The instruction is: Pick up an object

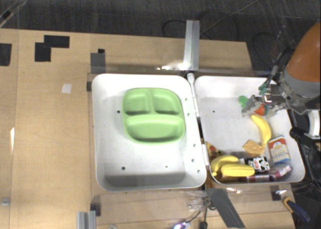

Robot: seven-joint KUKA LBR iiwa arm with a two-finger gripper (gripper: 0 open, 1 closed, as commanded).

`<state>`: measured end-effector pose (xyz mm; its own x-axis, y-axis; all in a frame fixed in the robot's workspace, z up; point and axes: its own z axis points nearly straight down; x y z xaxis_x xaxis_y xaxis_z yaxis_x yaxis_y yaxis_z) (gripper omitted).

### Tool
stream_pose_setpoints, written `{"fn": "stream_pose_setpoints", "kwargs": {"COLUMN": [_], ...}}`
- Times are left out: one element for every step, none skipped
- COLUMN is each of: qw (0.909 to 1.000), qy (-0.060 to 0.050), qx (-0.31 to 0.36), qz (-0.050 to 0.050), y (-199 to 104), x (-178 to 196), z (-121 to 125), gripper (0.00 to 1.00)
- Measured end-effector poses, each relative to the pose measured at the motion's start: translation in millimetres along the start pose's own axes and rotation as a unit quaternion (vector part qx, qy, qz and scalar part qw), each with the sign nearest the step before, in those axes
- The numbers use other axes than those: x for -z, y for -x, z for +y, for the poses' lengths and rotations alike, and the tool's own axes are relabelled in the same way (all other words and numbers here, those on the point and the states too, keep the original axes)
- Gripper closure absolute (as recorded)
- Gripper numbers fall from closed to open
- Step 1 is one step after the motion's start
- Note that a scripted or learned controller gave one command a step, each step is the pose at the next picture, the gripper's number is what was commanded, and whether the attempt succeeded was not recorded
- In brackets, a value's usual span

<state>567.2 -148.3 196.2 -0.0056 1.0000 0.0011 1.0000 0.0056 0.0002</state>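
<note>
The gripper [265, 100] sits over the upper right part of the right bin [220, 88], just above a banana [262, 127]. Finger state: cannot be determined. More objects lie along the bin's lower edge: a second banana [226, 165] and a small carton [279, 150]. The left bin [108, 138] contains a green divided plate [152, 114].

No legible text anywhere
</note>
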Motion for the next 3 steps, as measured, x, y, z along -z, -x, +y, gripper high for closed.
{"fn": "stream_pose_setpoints", "kwargs": {"qw": [0.9941,0.9700,0.9702], "qy": [0.002,0.001,0.002], "qx": [0.109,0.243,0.242], "qz": [-0.001,0.000,0.000], "y": [40.1,7.8,7.2], "x": [-99.0,-84.2,-75.6], "z": [-1.7,-41.9,-39.8], "gripper": [0.00,0.00,1.00]}}
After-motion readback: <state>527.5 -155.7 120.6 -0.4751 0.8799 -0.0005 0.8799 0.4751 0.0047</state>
